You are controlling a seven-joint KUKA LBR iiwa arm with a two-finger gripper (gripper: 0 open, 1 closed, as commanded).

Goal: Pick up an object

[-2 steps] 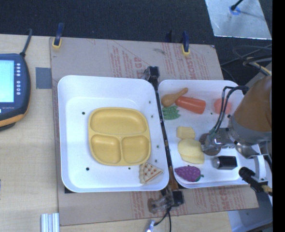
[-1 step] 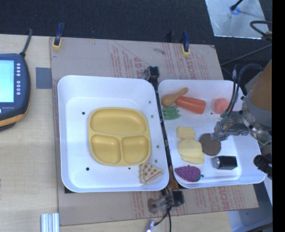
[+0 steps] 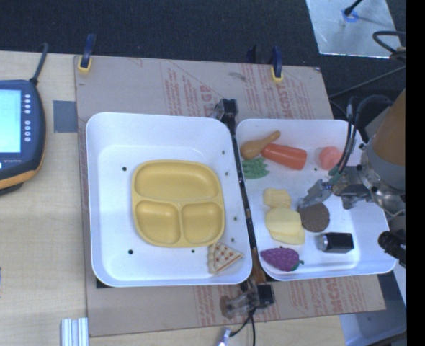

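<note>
Nothing picked yet; grasp and lift judged still to do. Near edge, right bin (image 3: 371, 265): grapes (image 3: 279, 258) at 7 o'clock, black block (image 3: 336, 242) at 5. Brown disc (image 3: 315, 217) is seen mid-bin, yellow lump (image 3: 285, 225) at its 9. Claw (image 3: 326, 190) is poised at disc's 1 o'clock; spread or pinched can't be told. Further: carrot (image 3: 285, 156), drumstick (image 3: 258, 144). Left bin (image 3: 112, 193): yellow tray (image 3: 178, 202), pizza slice (image 3: 223, 257). Bench (image 3: 32, 251) w/ cardboard (image 3: 162, 85), pendant (image 3: 7, 135); dark floor (image 3: 162, 13) beyond.
</note>
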